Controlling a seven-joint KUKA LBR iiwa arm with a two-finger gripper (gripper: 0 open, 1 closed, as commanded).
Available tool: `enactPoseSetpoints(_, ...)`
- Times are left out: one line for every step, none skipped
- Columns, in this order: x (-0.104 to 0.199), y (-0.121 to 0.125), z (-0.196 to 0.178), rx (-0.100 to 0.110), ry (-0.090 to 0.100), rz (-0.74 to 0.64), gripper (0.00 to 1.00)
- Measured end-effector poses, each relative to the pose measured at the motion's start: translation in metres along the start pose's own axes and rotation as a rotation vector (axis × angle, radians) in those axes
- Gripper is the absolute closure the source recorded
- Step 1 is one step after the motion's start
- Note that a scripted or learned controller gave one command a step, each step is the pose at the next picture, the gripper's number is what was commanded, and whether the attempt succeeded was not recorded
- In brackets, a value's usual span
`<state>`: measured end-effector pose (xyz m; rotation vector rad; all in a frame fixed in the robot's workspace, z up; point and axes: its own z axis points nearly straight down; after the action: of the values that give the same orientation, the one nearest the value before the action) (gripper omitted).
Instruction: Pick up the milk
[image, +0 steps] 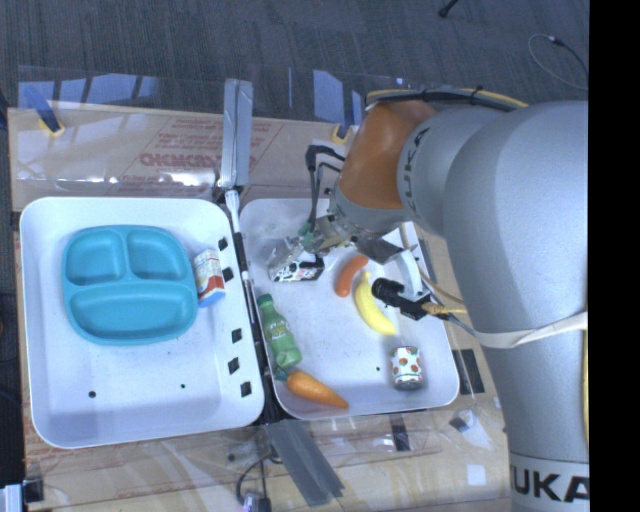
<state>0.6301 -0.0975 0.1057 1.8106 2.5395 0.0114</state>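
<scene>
Hovering low at the back of the right bin (335, 335): gripper (303, 247), glinting metal, tip just over or against the milk (297, 268); spread or pinching, impossible to tell from this slant. Milk: small boxy carton, white with black patches, lying tilted on the smooth white bin floor, near the wall between the bins.

Just right of it, an orange-red oblong (346, 275), smooth and slanted. Beside that, a curved yellow banana (376, 314), its upper end crossed by a black part of the wrist hardware. Nearer the front, a short white can with red spots (405, 367), upright. Along the left wall, a green plastic bottle (281, 338) lying lengthwise, and at its foot a tapered orange carrot (315, 390).

Above the gripper, a glossy orange band (380, 165), then the broad matte grey arm (520, 230).

Across in the left bin (130, 395), a turquoise tray (128, 283) with three round-cornered sections, and a small white carton with orange and blue print (208, 276) touching its right edge. Under both bins, a pale desk (150, 150) beneath clear sheeting.
</scene>
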Motion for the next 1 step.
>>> enactPoseSetpoints(0.0026,-0.0179,-0.0007,-0.012,-0.003,-0.021,0.0)
